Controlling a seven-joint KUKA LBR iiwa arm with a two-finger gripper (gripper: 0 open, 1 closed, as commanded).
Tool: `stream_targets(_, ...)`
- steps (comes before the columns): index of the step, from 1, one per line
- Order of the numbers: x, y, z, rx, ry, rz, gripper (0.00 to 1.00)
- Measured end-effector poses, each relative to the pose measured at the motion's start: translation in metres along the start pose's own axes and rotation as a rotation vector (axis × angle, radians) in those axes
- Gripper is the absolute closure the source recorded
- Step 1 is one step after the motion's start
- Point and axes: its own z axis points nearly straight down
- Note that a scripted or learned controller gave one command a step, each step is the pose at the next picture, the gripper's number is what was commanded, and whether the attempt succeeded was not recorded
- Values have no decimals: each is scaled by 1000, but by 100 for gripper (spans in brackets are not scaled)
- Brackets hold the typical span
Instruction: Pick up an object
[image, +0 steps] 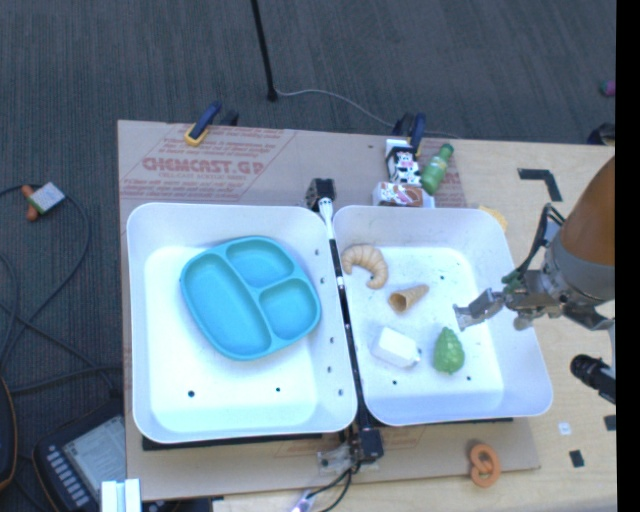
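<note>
At the far left of the bench you see the left bin (150, 330), and in it a blue divided plate (250, 296) with three compartments, lying flat and turned at a slant, its long axis running from upper left to lower right.

Crossing the seam between the bins, you come to the right bin (520, 395), where four small things lie apart from one another. Nearest the seam and toward the far wall is a croissant (366, 264), a curved tan piece whose arch bows toward the far side, its ends pointing down and to the right. Just right of and below it lies an ice-cream cone (408, 297), small and tan, with its long axis running from lower left up to the right; which end is the tip you cannot tell. Nearer you sits a white block (396, 346), lying flat and slightly skewed. Beside it on the right is a green pear-like fruit (449, 351), its long axis near upright in the view, narrow end pointing to the far side.

Right of the fruit, the gripper (480, 308) hangs over the bin's right part, above and to the right of the fruit, with nothing seen between its fingers. How wide the fingers stand, you cannot tell.
</note>
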Motion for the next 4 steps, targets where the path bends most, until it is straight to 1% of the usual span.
stream_targets(1, 38, -2, 109, -15, -5, 4, 0)
stream_targets(2, 39, -2, 100, -13, -4, 3, 100)
stream_targets(3, 147, 36, 24, -3, 2, -4, 100)
stream_targets(4, 164, 130, 24, -2, -1, -2, 100)
